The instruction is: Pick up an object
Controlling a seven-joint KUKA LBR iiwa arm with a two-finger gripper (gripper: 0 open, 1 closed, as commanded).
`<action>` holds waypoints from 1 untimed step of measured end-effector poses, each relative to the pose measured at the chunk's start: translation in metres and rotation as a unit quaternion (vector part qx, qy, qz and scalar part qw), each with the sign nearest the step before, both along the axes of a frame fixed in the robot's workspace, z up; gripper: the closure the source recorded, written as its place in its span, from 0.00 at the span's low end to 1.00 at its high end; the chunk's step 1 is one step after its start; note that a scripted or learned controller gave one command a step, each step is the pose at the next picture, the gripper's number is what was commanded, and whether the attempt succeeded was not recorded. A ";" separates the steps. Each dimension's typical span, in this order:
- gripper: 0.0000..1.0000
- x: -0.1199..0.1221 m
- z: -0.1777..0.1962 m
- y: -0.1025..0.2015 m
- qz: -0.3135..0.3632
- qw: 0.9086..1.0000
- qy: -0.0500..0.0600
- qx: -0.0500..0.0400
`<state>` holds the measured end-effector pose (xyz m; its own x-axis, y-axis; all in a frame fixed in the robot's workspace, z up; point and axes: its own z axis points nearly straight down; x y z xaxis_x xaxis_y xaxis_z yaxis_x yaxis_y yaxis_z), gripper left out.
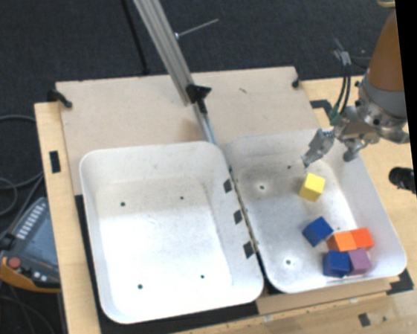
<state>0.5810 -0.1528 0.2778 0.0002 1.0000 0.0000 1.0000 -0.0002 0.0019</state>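
Above right bin point(360, 183) rim, end effector point(331, 147), yellow cube point(312, 186) near

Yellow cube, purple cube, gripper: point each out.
Yellow cube point(312, 187), camera view, its top face.
Purple cube point(360, 260), camera view, its top face.
Gripper point(331, 148), camera view, between its fingertips.

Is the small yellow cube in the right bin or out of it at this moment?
In. The small yellow cube lies on the floor of the right white bin, apart from the other blocks, below the gripper.
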 end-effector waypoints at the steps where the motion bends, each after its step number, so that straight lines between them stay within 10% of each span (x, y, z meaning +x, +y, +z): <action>1: 0.00 0.019 -0.113 -0.046 -0.001 1.000 0.004 -0.001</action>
